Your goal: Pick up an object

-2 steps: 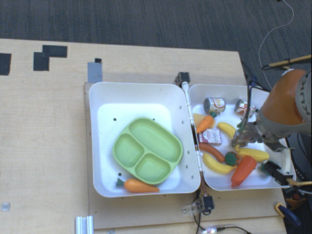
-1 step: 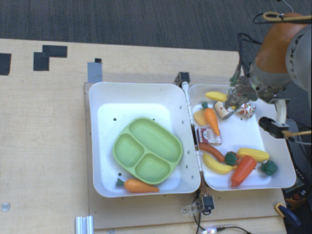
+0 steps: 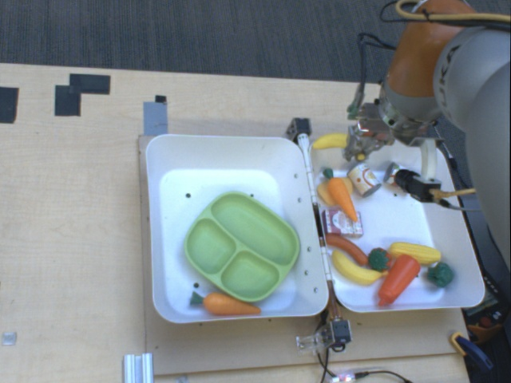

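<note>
Where toys crowd the right bin (image 3: pixel 471 290), gripper (image 3: pixel 363 144) near its far rim.

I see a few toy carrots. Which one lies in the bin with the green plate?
The carrot at the left bin's near edge, just below the green plate. The other carrots lie in the right bin.

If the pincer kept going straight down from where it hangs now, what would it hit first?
Probably the small white-and-brown toy just below the pincer in the right bin, with the yellow banana beside it. Depth is hard to judge from this slanted view.
</note>
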